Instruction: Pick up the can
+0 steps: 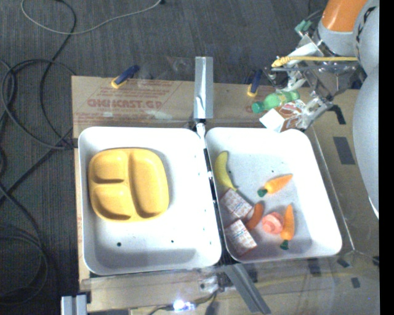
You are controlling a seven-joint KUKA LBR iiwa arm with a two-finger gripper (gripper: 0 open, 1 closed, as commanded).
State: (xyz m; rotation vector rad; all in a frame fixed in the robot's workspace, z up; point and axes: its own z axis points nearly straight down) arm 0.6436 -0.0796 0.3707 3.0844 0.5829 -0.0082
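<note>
White right bin (pixel 320 184): can (pixel 240 237) at 7 o'clock, touching second can (pixel 236 203) just beyond. Sausage (pixel 255 215) and carrot (pixel 288 223) crowd their 3 o'clock side. Banana (pixel 223 169) at 10 o'clock. Gripper (pixel 306 98) over far rim, beside red-white pack (pixel 288 114); grip state cannot be told.

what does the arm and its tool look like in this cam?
The pale grey, rounded arm runs down the right side, with an orange band above the wrist. The tool is a bare silvery metal assembly of thin rods and brackets, with a yellow strip across its top and small green fittings near the wrist.
</note>
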